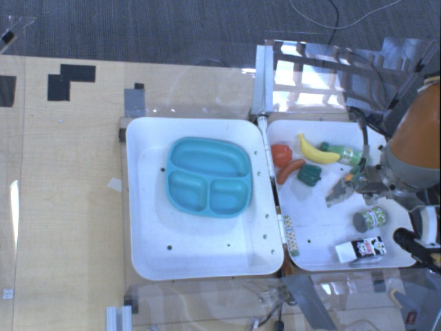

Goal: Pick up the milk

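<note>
Lying flat near the right bin's (pixel 303 250) front rim, the milk (pixel 362 249) carton runs left-right, white end pointing left.

Farther back, a can (pixel 370 218), then the gripper (pixel 342 191), fingers spread slightly and holding nothing; beyond it the banana (pixel 317 150) and a green bottle (pixel 342 152).

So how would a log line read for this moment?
hand: over right bin, holding nothing | milk: lying near front edge | status: not picked

Both white bins (pixel 145 254) look like smooth, faintly glossy plastic. The blue divided tray (pixel 209 176) is matt plastic. The bench (pixel 62 205) looks like pale wood.
</note>
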`<move>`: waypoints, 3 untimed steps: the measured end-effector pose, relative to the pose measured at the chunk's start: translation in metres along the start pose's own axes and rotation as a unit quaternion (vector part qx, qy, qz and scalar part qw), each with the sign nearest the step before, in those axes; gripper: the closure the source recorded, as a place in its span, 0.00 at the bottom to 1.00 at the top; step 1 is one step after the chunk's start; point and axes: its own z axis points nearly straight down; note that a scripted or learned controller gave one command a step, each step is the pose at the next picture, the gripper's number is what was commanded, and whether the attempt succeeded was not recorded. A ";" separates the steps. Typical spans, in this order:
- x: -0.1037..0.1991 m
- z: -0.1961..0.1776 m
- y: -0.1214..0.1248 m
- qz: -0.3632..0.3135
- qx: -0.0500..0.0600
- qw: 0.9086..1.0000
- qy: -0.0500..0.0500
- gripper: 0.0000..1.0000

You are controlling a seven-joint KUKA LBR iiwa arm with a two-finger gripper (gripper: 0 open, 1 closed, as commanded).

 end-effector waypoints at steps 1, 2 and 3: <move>-0.017 -0.134 -0.007 -0.078 -0.004 0.997 -0.002 0.00; 0.095 0.001 -0.011 -0.057 0.000 0.998 0.000 0.00; 0.114 0.009 -0.001 0.014 0.000 1.000 0.001 0.00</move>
